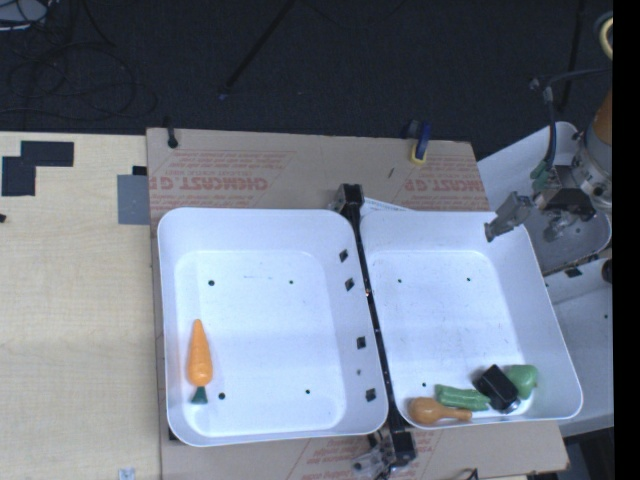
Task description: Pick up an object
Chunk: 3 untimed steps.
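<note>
Carrot [199, 354] in left bin [180, 268]: long axis 12–6, tip at 12, leaf end at 6. Gripper [515, 215] at 2 o'clock over right bin [560, 358] rim; grip state unclear.

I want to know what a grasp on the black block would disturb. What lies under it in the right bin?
The black block rests across a green toy vegetable and a green pod. Whatever is directly beneath it is covered.

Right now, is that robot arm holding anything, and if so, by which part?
Nothing is held. The gripper is at the right bin's upper right edge, well away from the carrot and the toys at its near edge.
</note>
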Available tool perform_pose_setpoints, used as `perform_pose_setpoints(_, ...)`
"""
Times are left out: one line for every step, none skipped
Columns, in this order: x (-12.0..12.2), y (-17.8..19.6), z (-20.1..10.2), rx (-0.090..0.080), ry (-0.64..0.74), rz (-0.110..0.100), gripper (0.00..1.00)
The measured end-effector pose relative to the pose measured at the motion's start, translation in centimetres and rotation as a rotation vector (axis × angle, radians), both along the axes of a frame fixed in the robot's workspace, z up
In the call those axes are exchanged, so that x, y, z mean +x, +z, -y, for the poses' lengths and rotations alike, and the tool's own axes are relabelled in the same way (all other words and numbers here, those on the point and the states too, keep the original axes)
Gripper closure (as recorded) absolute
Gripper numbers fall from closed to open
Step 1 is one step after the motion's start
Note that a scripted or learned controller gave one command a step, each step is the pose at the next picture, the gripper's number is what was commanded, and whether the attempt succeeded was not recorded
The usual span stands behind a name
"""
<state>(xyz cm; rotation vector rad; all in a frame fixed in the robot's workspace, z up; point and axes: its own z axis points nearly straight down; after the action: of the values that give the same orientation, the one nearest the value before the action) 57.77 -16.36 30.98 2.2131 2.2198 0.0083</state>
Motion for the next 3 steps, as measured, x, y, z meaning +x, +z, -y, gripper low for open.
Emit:
perform_pose_setpoints(0.3, 12.7, -6.2, 0.001, 0.005, 0.005, 0.00)
perform_pose_setpoints(-2.0, 19.3, -14.3, 0.003, 0.006, -0.004, 0.00)
perform_pose_setpoints(-9.3, 22.5, -7.7, 0.000, -0.008, -0.009, 0.00)
